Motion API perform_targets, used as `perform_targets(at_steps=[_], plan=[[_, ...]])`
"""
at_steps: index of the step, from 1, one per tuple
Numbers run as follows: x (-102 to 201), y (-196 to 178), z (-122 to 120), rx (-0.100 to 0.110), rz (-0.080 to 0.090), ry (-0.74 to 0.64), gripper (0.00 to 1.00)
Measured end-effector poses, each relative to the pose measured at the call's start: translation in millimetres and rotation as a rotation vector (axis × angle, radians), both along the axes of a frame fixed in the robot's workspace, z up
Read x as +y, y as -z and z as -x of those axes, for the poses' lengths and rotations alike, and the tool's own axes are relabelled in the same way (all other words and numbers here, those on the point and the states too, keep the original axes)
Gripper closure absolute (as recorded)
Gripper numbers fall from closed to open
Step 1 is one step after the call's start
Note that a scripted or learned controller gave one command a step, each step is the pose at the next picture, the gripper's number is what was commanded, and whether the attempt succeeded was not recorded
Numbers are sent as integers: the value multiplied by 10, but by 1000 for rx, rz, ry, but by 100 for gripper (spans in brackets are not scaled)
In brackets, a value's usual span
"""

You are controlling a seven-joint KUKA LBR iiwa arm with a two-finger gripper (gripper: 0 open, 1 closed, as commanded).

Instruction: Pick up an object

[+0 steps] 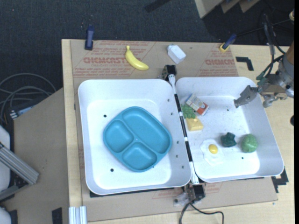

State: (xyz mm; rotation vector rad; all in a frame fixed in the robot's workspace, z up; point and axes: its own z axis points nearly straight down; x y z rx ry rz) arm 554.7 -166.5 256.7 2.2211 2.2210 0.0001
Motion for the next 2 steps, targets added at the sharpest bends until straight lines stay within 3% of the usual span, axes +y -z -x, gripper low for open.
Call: perform_targets(at_steps=[1,2], plan=[[3,852,337,2,-1,1,0],[332,1683,650,1,-1,1,0]])
